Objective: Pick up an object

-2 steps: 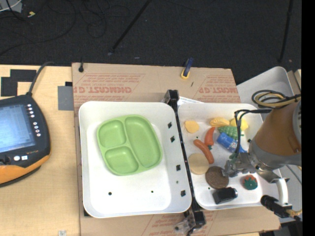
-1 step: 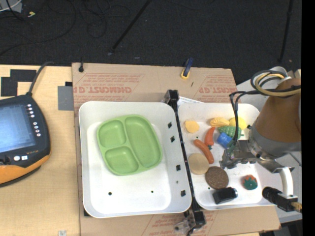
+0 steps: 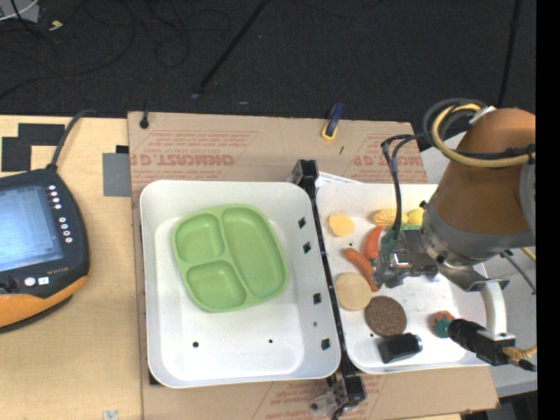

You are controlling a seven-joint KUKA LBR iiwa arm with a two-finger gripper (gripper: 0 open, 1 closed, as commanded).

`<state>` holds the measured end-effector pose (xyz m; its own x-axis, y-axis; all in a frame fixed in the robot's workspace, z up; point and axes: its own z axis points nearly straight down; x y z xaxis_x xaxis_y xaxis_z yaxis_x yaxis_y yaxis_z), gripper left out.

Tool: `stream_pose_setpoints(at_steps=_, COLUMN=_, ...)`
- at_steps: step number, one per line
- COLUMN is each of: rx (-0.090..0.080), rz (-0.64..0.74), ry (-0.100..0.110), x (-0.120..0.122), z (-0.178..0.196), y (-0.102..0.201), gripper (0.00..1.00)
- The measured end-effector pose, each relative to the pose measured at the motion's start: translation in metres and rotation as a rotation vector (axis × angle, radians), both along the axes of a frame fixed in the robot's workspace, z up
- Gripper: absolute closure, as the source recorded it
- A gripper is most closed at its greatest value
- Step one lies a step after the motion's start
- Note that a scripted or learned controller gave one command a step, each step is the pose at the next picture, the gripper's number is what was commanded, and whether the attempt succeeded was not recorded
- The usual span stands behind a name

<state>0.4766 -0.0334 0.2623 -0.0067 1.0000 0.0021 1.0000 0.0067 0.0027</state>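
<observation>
A: Since the arm covers much of the right bin [image 3: 490,363], where is the claw [image 3: 391,265]?

B: Low over the food toys near that bin's middle; its grip I cannot tell. The orange carrot [image 3: 358,262] lies just left of it, long axis slanting from upper left to lower right. A tan disc [image 3: 353,291] and brown patty [image 3: 385,315] sit below it.

A: Any open room?

B: Left, past the divider, around the green tray [image 3: 230,257]. The cardboard [image 3: 192,151] shows reversed red lettering I cannot make out.
</observation>
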Motion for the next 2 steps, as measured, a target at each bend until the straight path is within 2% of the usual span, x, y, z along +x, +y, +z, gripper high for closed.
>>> stream_pose_setpoints(at_steps=1, rx=0.002, rz=0.006, ry=-0.004, x=0.030, z=0.083, y=0.102, gripper=1.00)
stream_pose_setpoints(at_steps=2, rx=-0.002, rz=-0.008, ry=0.001, x=-0.002, z=0.129, y=0.057, gripper=1.00)
